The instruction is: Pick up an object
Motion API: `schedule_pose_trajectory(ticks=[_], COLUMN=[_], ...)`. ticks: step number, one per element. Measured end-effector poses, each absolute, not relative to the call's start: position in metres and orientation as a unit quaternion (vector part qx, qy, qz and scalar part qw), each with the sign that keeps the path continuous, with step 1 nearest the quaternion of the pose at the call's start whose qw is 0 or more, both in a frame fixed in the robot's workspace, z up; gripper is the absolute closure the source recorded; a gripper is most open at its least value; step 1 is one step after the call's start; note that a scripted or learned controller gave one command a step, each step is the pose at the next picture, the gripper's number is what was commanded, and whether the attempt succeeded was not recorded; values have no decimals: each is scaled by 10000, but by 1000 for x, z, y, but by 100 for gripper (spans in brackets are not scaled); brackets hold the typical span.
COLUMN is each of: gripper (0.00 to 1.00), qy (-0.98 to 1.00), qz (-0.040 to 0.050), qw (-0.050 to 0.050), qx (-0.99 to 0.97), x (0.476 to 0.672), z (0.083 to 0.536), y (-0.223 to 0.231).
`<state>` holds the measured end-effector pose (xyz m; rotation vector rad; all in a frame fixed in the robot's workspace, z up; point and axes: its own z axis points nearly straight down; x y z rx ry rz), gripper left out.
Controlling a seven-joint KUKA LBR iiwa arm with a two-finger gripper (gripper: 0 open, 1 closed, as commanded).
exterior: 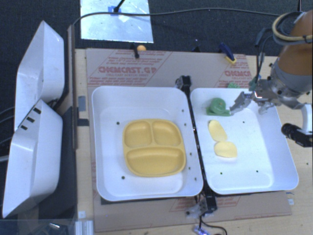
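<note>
A green rounded object [217,106] lies at the back left of the right bin [274,175]. Two pale yellow pieces sit nearer the bin's middle: an oval one [216,130] and a wider one [225,150] just in front of it. My gripper [252,102] hangs over the back of the right bin, a little to the right of the green object and apart from it. Its fingers stand open, one pointing toward the green object, and nothing is between them.
A yellow divided plate [154,147] lies in the left bin [112,180]. Black clamps sit between the bins at the back [184,82] and the front [209,202]. A blue clip [227,52] rests on the cardboard behind the right bin.
</note>
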<state>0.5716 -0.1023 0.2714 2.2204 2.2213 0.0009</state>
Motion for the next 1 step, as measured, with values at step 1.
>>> schedule_pose_trajectory(ticks=[1], gripper=[0], qy=[7066], qz=[-25], qw=[-30], qx=[7076], x=[581], z=[168], y=[-123])
